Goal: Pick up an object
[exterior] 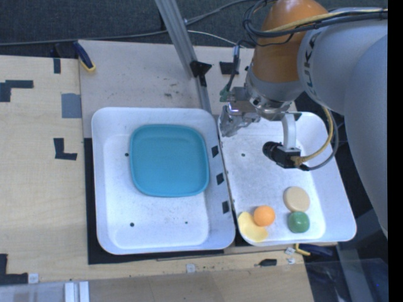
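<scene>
1. The gripper (236, 119) hangs at the end of the arm (286, 39), above the far left corner of the right bin (334, 187), close to the wall shared with the left bin (107, 168). Seen from above, it is a clutter of metal and cable, and nothing shows clearly between its tips. Whether it is wide or narrow cannot be told.

2. The task looks barely begun. No object is lifted, and everything that could be picked lies flat on a bin floor.

3. Four small things sit near the front edge of the right bin: an orange ball (264, 216), a yellow piece (250, 228) touching it from below and to the left, a tan disc (296, 199), and a green ball (298, 222) just in front of the disc. All are well apart from the gripper.

4. A blue plate (169, 160) lies flat in the left bin, roughly centred.

5. On pointing: the two balls are round and have no long axis. The disc is nearly round, perhaps slightly wider across the bin. The yellow piece is partly hidden by the orange ball; what shows curves along the front left corner, but its true axis is unclear. The plate is a rounded square with no marked direction.

6. What is left, by this judgement: choose a thing, travel to it, descend, close and lift.
</scene>
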### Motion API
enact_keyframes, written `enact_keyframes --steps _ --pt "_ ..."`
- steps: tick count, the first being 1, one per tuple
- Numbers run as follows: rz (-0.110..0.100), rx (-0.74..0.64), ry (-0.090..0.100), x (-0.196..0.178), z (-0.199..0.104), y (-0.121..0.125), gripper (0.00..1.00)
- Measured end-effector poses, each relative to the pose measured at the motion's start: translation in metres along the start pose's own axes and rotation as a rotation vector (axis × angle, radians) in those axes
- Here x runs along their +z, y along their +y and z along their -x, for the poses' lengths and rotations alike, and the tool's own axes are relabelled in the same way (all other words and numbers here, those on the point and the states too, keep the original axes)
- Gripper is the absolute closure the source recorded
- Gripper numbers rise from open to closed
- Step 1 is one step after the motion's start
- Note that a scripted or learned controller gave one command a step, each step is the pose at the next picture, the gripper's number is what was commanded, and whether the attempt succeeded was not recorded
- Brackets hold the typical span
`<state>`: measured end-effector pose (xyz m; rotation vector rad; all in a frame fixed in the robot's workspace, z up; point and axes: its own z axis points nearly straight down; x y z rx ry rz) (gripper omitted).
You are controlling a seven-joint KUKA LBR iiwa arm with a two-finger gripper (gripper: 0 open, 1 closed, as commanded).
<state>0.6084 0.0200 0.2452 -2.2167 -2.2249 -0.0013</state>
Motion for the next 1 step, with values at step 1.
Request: enact_keyframes --steps 1 --pt "-0.001 0.0 -0.001 0.0158 -0.0521 -0.0241 1.0"
